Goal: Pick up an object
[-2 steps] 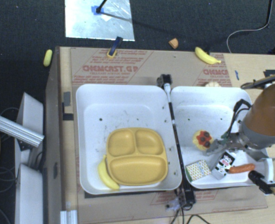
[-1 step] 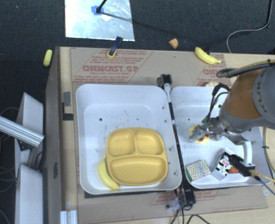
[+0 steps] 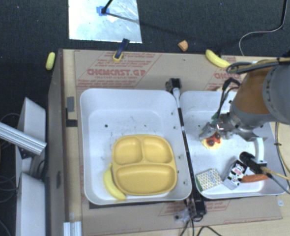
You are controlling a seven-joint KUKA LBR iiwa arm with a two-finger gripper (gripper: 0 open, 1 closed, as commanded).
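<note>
My claw (image 3: 215, 130) is sitting low in the right bin (image 3: 194, 107), near the middle, just above a small orange and yellow toy (image 3: 213, 141). Claw tip and toy are reading as touching or nearly so. I cannot tell whether the claw is apart or together: the wrist is blocking the tips from this angle.

Progress, as I judge it: reach is done, grasp is not confirmed. Nothing is showing between the tips, so I'm not calling anything held. Lift is still to do.

Other candidates in the right bin: a small patterned box (image 3: 208, 179) at the near edge by the divider, a black and white item (image 3: 237, 172) beside it, and an orange carrot-like piece (image 3: 254, 178) toward the near right corner. All are lying well clear of my claw.

Left bin (image 3: 101, 102) is carrying a yellow divided plate (image 3: 144, 163) toward the near side, with a banana (image 3: 111, 183) tucked against its near left edge.

Another banana (image 3: 216, 58) and a small tan block (image 3: 183, 45) are lying outside the bins at the far edge of the tabletop (image 3: 115, 68).

Hard to make out: the toy's shape is partly shadowed by my claw, and the black and white item is too small to identify. My arm is covering the right bin's far right corner.
</note>
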